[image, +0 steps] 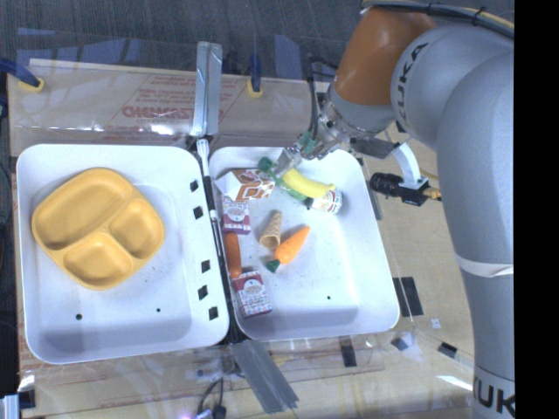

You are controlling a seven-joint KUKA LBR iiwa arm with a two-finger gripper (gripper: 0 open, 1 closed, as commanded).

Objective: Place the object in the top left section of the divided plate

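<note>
A yellow divided plate [54, 225] lies in the left bin [105, 326], tilted, with one large section and two smaller ones, all bare. My gripper [293, 157] hangs at the far edge of the right bin [349, 278], just above and left of a yellow banana [307, 184] and beside a small green item [266, 166]. Nothing is seen held in it. A small jar with a red label [329, 202] lies against the banana's right end.
The right bin also holds a brown-and-white carton [247, 186], a smaller carton [234, 215], a cone [272, 228], a carrot [293, 243], a sausage [232, 253] and another carton [251, 293]. A metal divider [206, 85] stands between the bins at the back.
</note>
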